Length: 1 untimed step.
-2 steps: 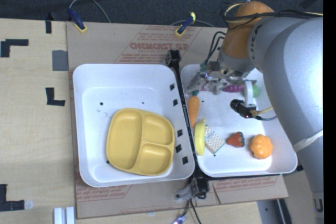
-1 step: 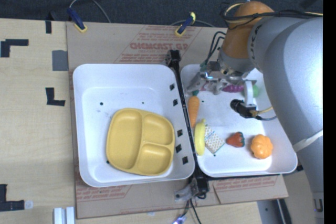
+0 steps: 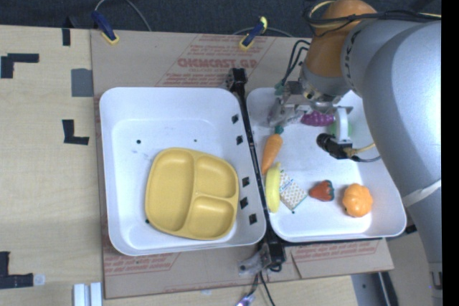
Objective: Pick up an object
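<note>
My gripper [image 3: 310,125] is low in the far part of the right bin [image 3: 380,226] and stands open, its fingertips [image 3: 343,127] set wide apart. A small purple object [image 3: 315,118] lies between them, partly hidden under the wrist, and the fingers are not closed on it. Just left of the gripper, an orange carrot [image 3: 271,151] lies by the bin's left wall. A yellow banana [image 3: 272,188] and a small checkered packet [image 3: 290,191] sit nearer the front. A red strawberry-like piece [image 3: 322,190] and an orange fruit [image 3: 357,199] rest at the front right.
The left bin [image 3: 115,118] holds a yellow divided plate [image 3: 192,193]. The grey arm [image 3: 401,97] covers the right bin's far right side. A black cable [image 3: 331,145] hangs beside the gripper. Clamps and cables lie on the cardboard behind the bins.
</note>
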Motion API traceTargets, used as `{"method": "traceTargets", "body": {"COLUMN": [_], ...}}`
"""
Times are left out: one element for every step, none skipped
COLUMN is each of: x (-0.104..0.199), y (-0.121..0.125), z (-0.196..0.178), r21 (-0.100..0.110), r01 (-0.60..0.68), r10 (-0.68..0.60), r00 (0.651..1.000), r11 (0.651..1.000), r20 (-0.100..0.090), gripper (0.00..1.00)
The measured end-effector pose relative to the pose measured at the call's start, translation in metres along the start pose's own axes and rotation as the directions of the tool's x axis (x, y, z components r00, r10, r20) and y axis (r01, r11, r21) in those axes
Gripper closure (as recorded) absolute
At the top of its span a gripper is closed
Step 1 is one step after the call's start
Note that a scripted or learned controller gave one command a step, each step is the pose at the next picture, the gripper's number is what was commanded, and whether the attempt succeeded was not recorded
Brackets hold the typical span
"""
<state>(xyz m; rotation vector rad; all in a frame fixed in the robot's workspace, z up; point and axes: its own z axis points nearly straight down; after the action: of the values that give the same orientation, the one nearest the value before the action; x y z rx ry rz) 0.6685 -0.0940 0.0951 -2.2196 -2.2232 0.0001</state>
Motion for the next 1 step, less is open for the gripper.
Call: {"method": "traceTargets", "body": {"x": [0.0000], "y": [-0.0001], "z": [0.0003], "r21": [0.000], "r01": [0.000], "r10": [0.000], "r00": [1.000], "r11": [1.000], "r20": [0.000], "gripper": [0.00]}}
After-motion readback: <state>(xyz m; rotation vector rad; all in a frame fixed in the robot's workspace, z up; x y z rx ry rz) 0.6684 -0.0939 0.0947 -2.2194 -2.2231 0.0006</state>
